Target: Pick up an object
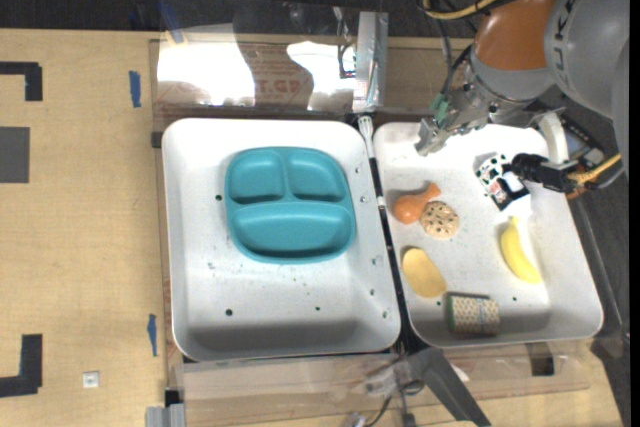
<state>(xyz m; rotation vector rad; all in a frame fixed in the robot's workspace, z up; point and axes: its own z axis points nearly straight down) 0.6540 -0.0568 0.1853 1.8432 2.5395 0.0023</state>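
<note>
The scene was evenly and brightly lit from above. Strong glare was thrown off the clear sheet (270,65) well left of the gripper (432,137). Soft shadows were cast under the bin rims (290,347). Focus was slightly soft throughout.

Right bin (575,300) holds the loose items: orange carrot-like piece (412,206) touching a speckled cookie (440,219) at centre-left; yellow chip (424,273) below them; woven cylinder (471,313) on its side at the near edge; banana (519,251) lengthwise at right; black-and-white packet (498,180) above it.
</note>
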